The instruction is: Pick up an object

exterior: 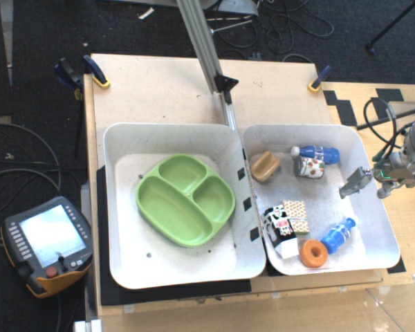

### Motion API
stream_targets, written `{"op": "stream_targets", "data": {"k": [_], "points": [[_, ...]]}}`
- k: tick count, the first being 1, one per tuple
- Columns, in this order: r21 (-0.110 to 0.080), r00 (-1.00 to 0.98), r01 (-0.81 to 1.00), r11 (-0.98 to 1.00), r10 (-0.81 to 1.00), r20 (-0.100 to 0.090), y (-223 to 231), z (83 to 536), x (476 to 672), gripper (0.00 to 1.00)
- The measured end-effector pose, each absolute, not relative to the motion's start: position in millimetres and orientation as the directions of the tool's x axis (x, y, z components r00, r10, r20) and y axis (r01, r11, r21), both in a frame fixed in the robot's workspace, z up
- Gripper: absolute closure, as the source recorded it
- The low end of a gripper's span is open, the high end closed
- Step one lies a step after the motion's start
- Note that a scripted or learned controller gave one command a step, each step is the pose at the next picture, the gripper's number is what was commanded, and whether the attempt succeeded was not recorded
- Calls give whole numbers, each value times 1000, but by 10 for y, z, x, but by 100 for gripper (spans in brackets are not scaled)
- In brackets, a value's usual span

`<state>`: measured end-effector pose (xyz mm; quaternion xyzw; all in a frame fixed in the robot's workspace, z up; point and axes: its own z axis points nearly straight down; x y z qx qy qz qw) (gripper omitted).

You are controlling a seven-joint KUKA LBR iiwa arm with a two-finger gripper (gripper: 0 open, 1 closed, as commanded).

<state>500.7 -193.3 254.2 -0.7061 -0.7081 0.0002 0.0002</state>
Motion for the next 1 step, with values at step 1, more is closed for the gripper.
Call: {"op": "stream_targets", "data": {"k": [1], "points": [[-1,-2,1000,2,1000,0,-1934,2543,5007,0]]}}
